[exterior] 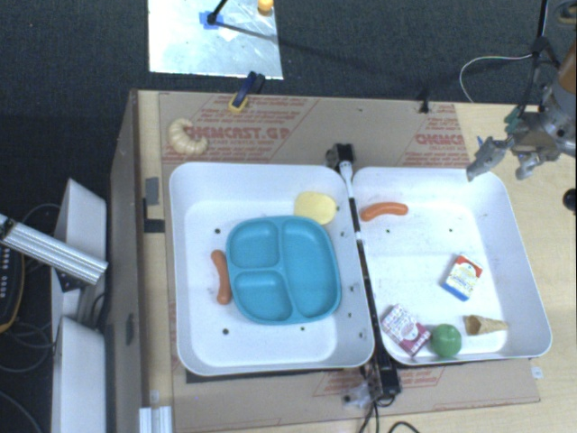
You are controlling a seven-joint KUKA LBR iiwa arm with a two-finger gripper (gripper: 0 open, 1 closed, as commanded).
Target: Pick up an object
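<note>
**Gripper spread and bare above right bin's far corner**

Hangs over the far right corner of the right bin [518, 242]: gripper [501, 162], fingers splayed apart, nothing between them. Below and toward the near side of the gripper, well apart from it: small blue-and-white carton [462, 277], tilted on the bin floor. Nearer still, along the front wall: cone-shaped piece [485, 325], green ball [445, 339] and red-and-white packet [405, 329], ball and packet touching. To the left of the gripper, close to the divider: orange sausage [384, 210]. Farther left, in the left bin [194, 278]: blue divided plate [282, 269], yellow round piece [315, 207] at its far edge, second sausage [220, 276] just beside its left rim. Beyond the bins, on the worktop [288, 124]: pale curled piece [186, 135].
</note>
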